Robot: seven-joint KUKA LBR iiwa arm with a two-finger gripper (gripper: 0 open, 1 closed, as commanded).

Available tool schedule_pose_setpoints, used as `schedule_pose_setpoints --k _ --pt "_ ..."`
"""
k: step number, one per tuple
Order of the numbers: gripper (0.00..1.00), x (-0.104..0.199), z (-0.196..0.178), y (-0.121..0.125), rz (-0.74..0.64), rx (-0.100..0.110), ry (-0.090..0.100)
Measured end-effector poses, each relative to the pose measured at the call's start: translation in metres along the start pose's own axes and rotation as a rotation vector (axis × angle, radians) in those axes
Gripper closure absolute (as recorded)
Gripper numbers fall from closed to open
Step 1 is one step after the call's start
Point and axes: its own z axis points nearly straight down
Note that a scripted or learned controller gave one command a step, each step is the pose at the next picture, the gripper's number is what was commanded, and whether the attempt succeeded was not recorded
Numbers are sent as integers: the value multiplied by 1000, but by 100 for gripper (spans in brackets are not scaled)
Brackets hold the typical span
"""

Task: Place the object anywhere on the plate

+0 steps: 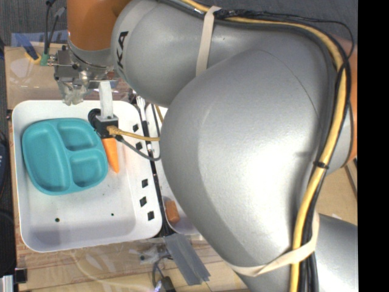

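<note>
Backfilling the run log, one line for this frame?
hand: at white bin far rim | carrot: on bin floor beside teal plate, not on it | task: not done

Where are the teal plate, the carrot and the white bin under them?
teal plate (42, 157): camera view, its large compartment.
carrot (112, 155): camera view, mid-body.
white bin (79, 221): camera view, bare floor.

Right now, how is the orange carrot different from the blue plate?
The carrot is orange; the plate is teal blue. The carrot is small, thin and pointy; the plate is much bigger, wide and rounded, with three hollows. The carrot lies on the floor of the white bin, beside the plate's right edge and not on the plate. The plate lies flat in that same bin, so they share it.
</note>
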Motion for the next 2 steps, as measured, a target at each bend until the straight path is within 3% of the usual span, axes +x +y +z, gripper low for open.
schedule_pose_setpoints --k 2 --pt "100 0 4 -1 -2 6 -3"
